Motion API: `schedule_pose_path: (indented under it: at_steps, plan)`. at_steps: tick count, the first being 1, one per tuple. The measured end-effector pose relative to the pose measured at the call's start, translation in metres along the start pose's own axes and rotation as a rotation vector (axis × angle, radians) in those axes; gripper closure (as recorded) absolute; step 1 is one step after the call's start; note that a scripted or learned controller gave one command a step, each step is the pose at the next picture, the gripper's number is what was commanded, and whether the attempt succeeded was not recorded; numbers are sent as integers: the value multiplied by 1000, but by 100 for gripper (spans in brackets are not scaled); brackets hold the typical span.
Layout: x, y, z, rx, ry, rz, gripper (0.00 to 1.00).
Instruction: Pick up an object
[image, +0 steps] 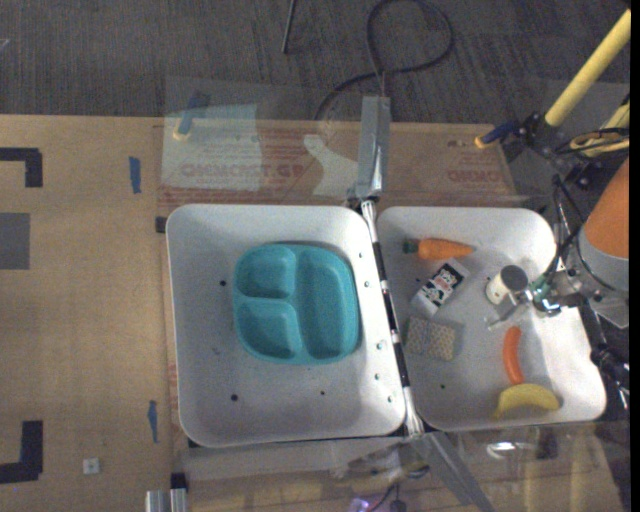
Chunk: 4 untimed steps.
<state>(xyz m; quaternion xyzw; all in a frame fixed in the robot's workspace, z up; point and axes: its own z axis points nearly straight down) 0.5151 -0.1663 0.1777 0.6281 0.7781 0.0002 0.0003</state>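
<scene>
Taking the right bin (575, 400) as the landmark, its near corner holds a yellow banana (527, 401), lying against the front wall with its far end tucked close under an orange sausage-shaped piece (512, 354) that stands just beyond it. Toward the bin's left wall, at about the same depth, a small speckled grey square (436, 340) lies flat; its pattern is too fine to read. Farther in, near the middle, a little black-and-white carton (441, 286) lies on its side, its print blurred. To its right, near the bin's right wall, a pale cup-like cylinder (505, 284) sits just beside the gripper (540, 299), whose tip is a small tangle of teal and metal; whether it is spread or closed cannot be told, and nothing can be seen between its tips. The arm (612, 225) behind it is cut off by the picture's edge. At the bin's far side lies a carrot (441, 249) with a green stub. Left of the right bin, the left bin (195, 260) carries a teal divided plate (297, 302).
</scene>
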Motion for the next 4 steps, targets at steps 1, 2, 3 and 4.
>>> schedule_pose_path:
  at_steps: [1, 2, 3, 4]
  plan:
    - [-7, -34, 90, -8, -3, -5, 0]
    - [-12, -34, 79, -14, -11, 1, 100]
    - [52, 16, -47, -2, -1, 3, 100]
    - [101, 72, -77, -2, -1, -67, 100]
